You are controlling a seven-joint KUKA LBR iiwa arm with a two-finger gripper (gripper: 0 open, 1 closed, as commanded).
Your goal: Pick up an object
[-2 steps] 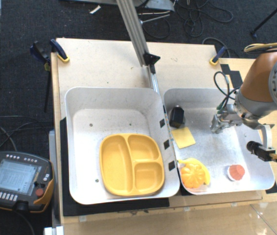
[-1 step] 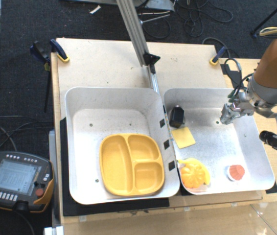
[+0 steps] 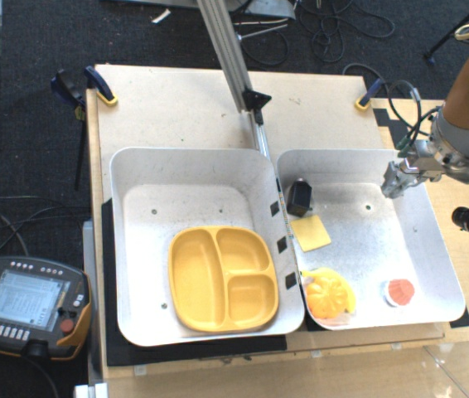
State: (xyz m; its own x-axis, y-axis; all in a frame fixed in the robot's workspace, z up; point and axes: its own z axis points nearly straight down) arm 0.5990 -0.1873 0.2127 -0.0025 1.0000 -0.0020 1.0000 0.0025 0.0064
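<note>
**Gripper over right bin's far edge, nothing seen in its grasp**

Gripper (image 3: pixel 392 182) sits at the upper right rim of the right bin (image 3: pixel 433 247), near the bin's far right corner. Whether it is spread or pressed together cannot be told from this angle; no object shows between its tips.

Right bin contents: a small black object (image 3: pixel 299 196) near the divider, a flat yellow square piece (image 3: pixel 312 233) just below it, a yellow-orange rounded item (image 3: pixel 329 295) at the near left corner, and a small red round item (image 3: pixel 400 291) toward the near right. All lie well apart from the gripper.

Left bin (image 3: pixel 135 181) holds a yellow three-compartment tray (image 3: pixel 222 278), lying flat. Both bins rest on the table (image 3: pixel 176 106).
</note>
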